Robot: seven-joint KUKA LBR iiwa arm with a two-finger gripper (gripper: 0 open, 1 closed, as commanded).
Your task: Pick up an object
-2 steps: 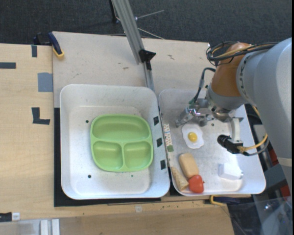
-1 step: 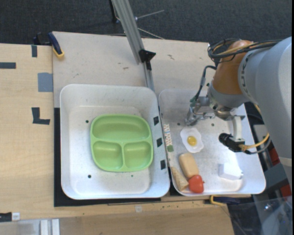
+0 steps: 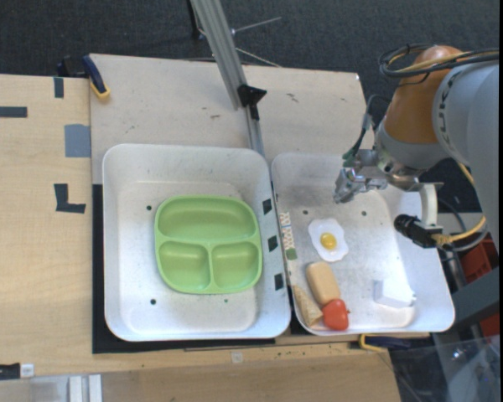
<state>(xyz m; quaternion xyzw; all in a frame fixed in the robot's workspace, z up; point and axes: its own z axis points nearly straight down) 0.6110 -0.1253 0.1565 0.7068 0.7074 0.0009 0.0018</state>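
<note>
**Ana:** Camera view first: where was the gripper (image 3: pixel 345 193) when you looked?

**Ben:** It hung in the upper part of the right bin (image 3: pixel 419 308), right of the frame's centre, with the arm (image 3: pixel 436 115) coming in from the right edge. Its tip pointed down and to the left, above bare bin floor.

**Ana:** Was it holding anything?

**Ben:** Nothing that I could see. The tip was small and dark, so I could not tell how it was set, but no object sat at it.

**Ana:** And the things it could pick up?

**Ben:** All lay on the floor of the right bin. A toy fried egg (image 3: pixel 328 240) was nearest, just below and a little left of the gripper. A tan bread piece (image 3: pixel 322 281) lay lower down, with a red tomato (image 3: pixel 335 314) touching its lower end near the bottom wall. A pale white block (image 3: pixel 393 293) sat toward the lower right corner.

**Ana:** The left bin?

**Ben:** It held a green divided plate (image 3: pixel 208 244), lying flat, well apart from the gripper.

**Ana:** So how far along was the job?

**Ben:** I judged it barely started: nothing was lifted, and the descent, the grasp and the lift all remained to do
</note>
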